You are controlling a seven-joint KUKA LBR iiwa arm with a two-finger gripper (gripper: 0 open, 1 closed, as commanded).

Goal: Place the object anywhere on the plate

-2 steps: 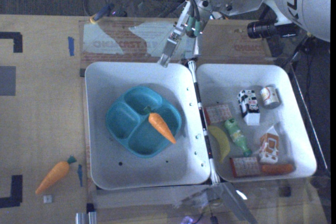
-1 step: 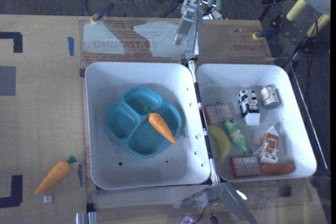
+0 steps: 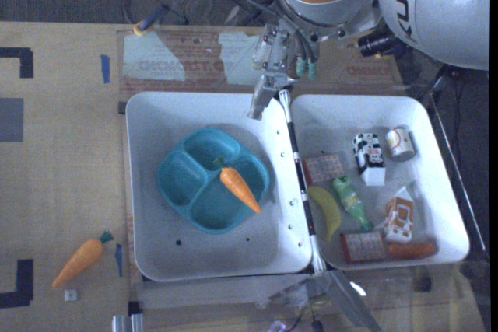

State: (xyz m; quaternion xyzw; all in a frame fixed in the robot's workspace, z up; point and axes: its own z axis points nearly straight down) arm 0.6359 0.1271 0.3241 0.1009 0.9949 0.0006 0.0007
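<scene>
On the bench in front of the left bin, nearest the camera, a second carrot (image 3: 78, 260) lies outside both bins, well apart from the teal plate (image 3: 180, 176), with a small blue strip (image 3: 118, 260) just beside it. Beyond it, inside the left bin (image 3: 148, 245), the plate sits near the middle, and a toy carrot (image 3: 239, 188) rests on it, across the divider ridges toward the plate's right edge, leafy end pointing to the plate's centre. Judged from this, the placing looks done: the carrot is on the plate and free of the arm.

To the right of the plate, in the right bin (image 3: 436, 138), lie a banana (image 3: 326, 210), a green bottle (image 3: 351, 203), two flat red-patterned packets (image 3: 324, 168), a cow-patterned carton (image 3: 368, 155), a small can (image 3: 399, 142), an orange-and-white carton (image 3: 400, 217) and a red sausage-like item (image 3: 412, 249). None of these touches the plate.

Beyond the plate, over the far rim where the bins meet, the gripper (image 3: 262, 99) hangs above and clear of the carrot, nothing between its fingers; whether they stand apart or together I cannot tell. What seems left is only for the arm to pull away, with nothing in its way.
</scene>
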